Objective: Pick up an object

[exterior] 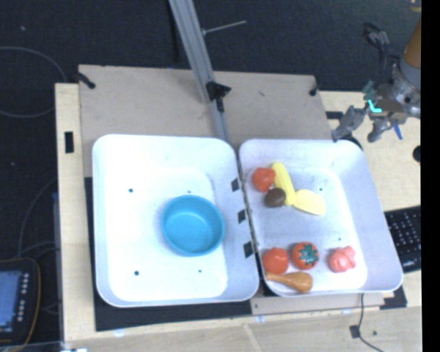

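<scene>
Objects sit in the right bin (367, 196): banana (297, 193), brown piece (276, 197), tomato (305, 254), pink piece (341, 259). I see the gripper (363, 127) above the bin's far right corner, fingers apart I think, nothing between. Blue bowl (193, 225) in the left bin (132, 167).

Toy foods lie in the right bin (367, 189): a banana (297, 193) touching a red ball (262, 179) and brown ball (276, 197), and a tomato (304, 255) near the front.
</scene>
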You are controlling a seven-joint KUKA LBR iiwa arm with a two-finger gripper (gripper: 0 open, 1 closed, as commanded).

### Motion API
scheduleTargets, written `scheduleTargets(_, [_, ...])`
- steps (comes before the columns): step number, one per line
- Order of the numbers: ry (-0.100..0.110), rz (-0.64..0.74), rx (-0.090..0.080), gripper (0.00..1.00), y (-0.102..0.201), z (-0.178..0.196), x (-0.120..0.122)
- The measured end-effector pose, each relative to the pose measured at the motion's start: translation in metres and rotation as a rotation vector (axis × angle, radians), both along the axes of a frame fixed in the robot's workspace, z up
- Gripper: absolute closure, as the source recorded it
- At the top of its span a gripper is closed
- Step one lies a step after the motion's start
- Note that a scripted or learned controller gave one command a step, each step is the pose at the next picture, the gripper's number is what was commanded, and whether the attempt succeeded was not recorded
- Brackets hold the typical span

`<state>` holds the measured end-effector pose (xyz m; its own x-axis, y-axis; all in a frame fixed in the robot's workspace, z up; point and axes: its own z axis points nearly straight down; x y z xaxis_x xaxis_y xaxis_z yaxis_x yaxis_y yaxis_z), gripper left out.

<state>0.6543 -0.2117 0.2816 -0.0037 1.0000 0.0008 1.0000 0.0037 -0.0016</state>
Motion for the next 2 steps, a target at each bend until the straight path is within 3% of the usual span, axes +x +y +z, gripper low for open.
scheduleTargets(1, [-0.005,0.000,-0.001,0.00,0.000,0.003,0.001])
scheduleTargets(2, [0.000,0.002,-0.005,0.00,0.006,-0.053,0.003])
